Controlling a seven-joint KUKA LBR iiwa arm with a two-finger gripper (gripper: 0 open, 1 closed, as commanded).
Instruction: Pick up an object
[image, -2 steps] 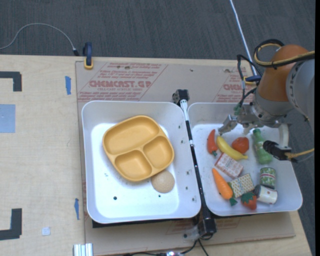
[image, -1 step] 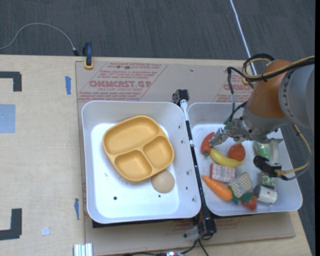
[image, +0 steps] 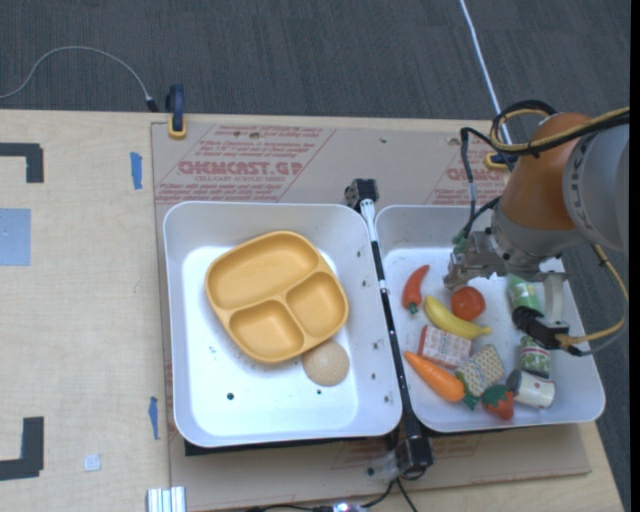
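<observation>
The right bin (image: 590, 400) holds a heap of toy food. A red tomato (image: 467, 303) lies against a yellow banana (image: 455, 319), with a red chili pepper (image: 414, 287) to their left. An orange carrot (image: 434, 376), a red-and-white packet (image: 445, 347) and a waffle-patterned piece (image: 483, 367) lie nearer the front. My gripper (image: 465, 270) hangs low in the bin's back half, directly behind the tomato and close to it. Nothing shows held in it.
A green can (image: 524, 293), a second can (image: 536, 360), a white cup (image: 536, 392) and a strawberry (image: 498, 404) crowd the right bin's right side. The left bin (image: 190, 380) holds a yellow divided plate (image: 277, 295) and a beige bun (image: 326, 364). A black clamp (image: 362, 192) sits between the bins.
</observation>
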